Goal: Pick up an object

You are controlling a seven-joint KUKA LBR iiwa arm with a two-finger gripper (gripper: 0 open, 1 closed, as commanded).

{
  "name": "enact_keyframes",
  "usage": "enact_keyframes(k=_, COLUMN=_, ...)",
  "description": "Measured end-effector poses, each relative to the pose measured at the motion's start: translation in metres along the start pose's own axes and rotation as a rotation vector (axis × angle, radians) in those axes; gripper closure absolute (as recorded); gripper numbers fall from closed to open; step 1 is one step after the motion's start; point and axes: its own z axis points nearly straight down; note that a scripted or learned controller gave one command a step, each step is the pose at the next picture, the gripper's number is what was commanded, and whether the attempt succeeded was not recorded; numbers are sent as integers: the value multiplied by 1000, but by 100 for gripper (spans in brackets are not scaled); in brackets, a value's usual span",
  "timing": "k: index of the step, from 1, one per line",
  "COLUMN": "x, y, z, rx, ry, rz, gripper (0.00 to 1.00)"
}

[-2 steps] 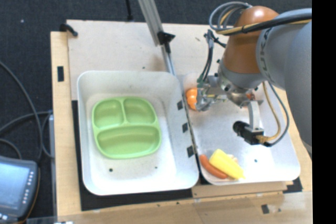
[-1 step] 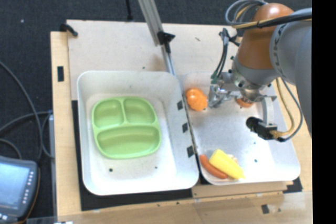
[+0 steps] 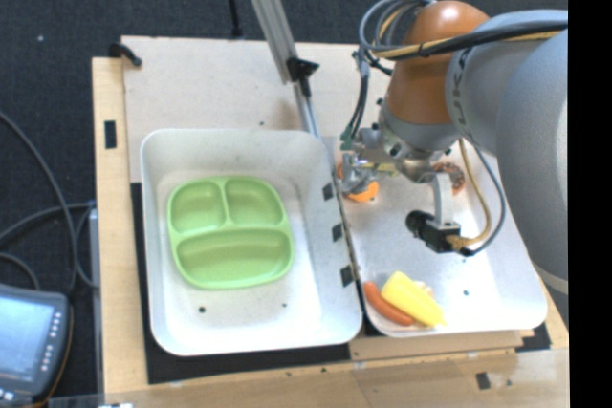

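White plastic makes up both shallow bins on the bench: the left bin [image 3: 158,205] holds a green divided plate [image 3: 229,231] with three compartments, lying flat near the bin's middle. The right bin [image 3: 497,301] holds a yellow piece [image 3: 413,297] and an orange carrot-like piece [image 3: 386,305], touching each other near the front rim. A small orange object [image 3: 361,192] lies at the right bin's left edge, close to the wall shared with the other bin. The gripper [image 3: 356,169] hangs right over that orange object, with the grey arm [image 3: 516,81] and its orange band [image 3: 430,62] reaching in above the right bin. Whether the claw is apart, together or clamped on the orange object cannot be told from this angle. A black cable connector [image 3: 432,231] dangles over the bin's middle. No writing or brand mark is readable anywhere. A slanted metal rail [image 3: 273,14] crosses the bench behind the bins.
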Motion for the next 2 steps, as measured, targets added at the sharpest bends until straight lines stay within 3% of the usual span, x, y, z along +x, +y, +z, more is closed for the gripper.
enact_keyframes(k=1, x=-52, y=-4, z=0, rx=1, ry=-4, rz=12, gripper=100)
enact_keyframes(k=2, x=5, y=10, z=0, rx=0, ry=0, rz=0, gripper=100)
